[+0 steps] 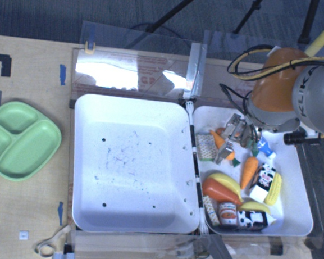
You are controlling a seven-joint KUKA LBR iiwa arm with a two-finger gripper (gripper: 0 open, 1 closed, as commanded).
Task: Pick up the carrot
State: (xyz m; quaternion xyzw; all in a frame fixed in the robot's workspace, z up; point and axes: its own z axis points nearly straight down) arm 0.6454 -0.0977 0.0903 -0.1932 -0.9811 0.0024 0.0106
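Right now the gripper [230, 142] hangs low over the back of the right bin [300, 220], its metal fingers [226, 153] pointing down into the clutter. Whether they are apart or together I cannot tell from this slant; nothing is plainly caught between them.

The carrot [249, 171] lies just right of the fingertips, lengthwise toward the front of the bin, its green top [254, 148] near the wrist. It is crowded: a banana [227, 181] sits just left of its tip, a milk carton [264, 181] and a corn cob [274, 188] press in from the right, and a blue-capped bottle [263, 148] stands by its top. A small orange piece [217, 139] sits right under the fingers, beside a checked packet [205, 147].

The risks look plain. The gripper seems lined up on the small orange piece rather than on the carrot, so a close from here would likely take the wrong thing or nothing. Shifting right, a finger could land on the carton or banana and never reach the bin floor. The carrot tapers and looks smooth, so a pinch near its thin end may squeeze it out sideways. The left bin [95, 114] and the green tray [20, 139] lie well apart and pose no trouble.
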